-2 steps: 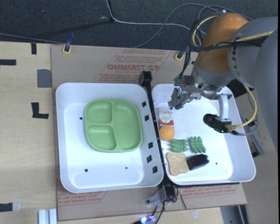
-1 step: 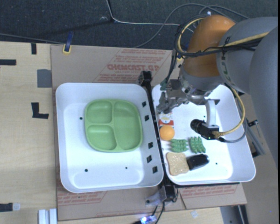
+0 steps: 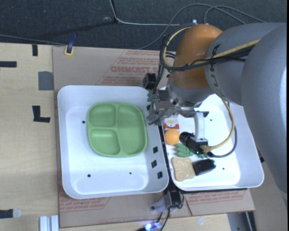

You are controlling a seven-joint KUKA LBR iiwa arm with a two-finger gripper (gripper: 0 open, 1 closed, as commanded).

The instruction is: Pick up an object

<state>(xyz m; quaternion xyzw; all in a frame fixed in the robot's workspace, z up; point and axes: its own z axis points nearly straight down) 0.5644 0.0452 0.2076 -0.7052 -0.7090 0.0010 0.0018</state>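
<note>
My gripper point(image 3: 158, 112) hangs low over the near-left part of the right bin point(image 3: 241, 174), close to the wall between the two bins. Just under and right of it lies a small red and white item point(image 3: 171, 124). An orange ball point(image 3: 172, 137) sits a little nearer, with a green leafy piece point(image 3: 183, 151) beside it. A tan toast-like slice point(image 3: 182, 168) and a black block point(image 3: 203, 166) lie near the bin's front edge. Nothing shows between the gripper's tips.
The left bin point(image 3: 72, 143) holds a green divided plate point(image 3: 117, 129). My large grey arm covers the right bin's far and right side. Cardboard lies under both bins, and cables run across the dark floor behind.
</note>
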